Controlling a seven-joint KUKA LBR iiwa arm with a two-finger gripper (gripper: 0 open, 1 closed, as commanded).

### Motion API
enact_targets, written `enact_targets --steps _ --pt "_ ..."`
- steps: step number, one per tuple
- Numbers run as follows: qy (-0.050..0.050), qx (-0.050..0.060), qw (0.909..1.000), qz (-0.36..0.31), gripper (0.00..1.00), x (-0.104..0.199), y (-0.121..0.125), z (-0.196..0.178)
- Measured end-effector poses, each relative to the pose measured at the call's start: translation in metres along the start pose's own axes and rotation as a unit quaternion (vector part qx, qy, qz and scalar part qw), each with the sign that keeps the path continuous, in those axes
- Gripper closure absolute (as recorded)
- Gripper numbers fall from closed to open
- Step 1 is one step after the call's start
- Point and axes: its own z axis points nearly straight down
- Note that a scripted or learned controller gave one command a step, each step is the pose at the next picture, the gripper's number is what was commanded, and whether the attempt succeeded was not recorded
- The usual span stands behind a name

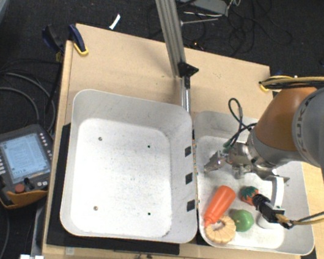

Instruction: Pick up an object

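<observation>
In the right bin [293,243] an orange carrot [220,204] lies slanted near the front left. A green ball [243,220] sits just right of the carrot. In front of both lies a tan round piece [220,230]. A small teal and red thing [248,191] rests behind the green ball. My gripper [225,163] hangs over the bin's left middle, just behind the carrot's top end, and nothing shows between its jaws. The grey arm with its orange band [280,119] covers the bin's back right.
The left bin [124,169] stands beside the right one, their rims meeting at the middle. A slanted metal pole [171,25] crosses the back of the bench. A teach pendant [17,159] lies on the floor at the left.
</observation>
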Motion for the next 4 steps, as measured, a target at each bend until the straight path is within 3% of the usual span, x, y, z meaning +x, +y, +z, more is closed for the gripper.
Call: enact_targets --steps 1,3,4 --pt "0.0 -0.001 1.0 0.0 1.0 0.0 0.0 -0.011" --pt "-0.001 -0.004 1.0 -0.002 1.0 0.003 0.006 -0.136" --pt "0.0 -0.002 1.0 -0.002 1.0 0.003 0.007 -0.147"
